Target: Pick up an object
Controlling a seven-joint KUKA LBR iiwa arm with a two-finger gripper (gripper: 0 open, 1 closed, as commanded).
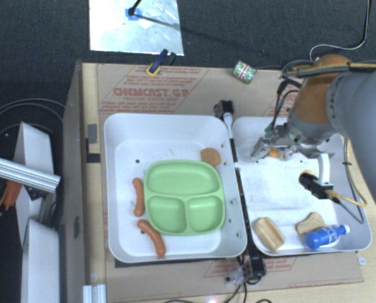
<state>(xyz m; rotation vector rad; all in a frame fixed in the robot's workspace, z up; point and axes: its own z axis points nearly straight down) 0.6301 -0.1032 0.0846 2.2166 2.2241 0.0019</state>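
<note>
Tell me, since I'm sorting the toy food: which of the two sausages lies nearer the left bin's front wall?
The sausage at the green tray's front-left corner; the other sausage lies farther back along the tray's left side.

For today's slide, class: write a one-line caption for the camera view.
Robot gripper low over the right bin near a small orange piece; green tray and sausages in the left bin.

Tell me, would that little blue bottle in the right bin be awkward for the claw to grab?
Probably somewhat. The blue bottle lies on its side, so a nudge would likely roll it. It looks like small, smooth plastic, so probably light and a bit slippery. It rests against the toast-like piece near the bin wall, which may crowd the gripper.
</note>
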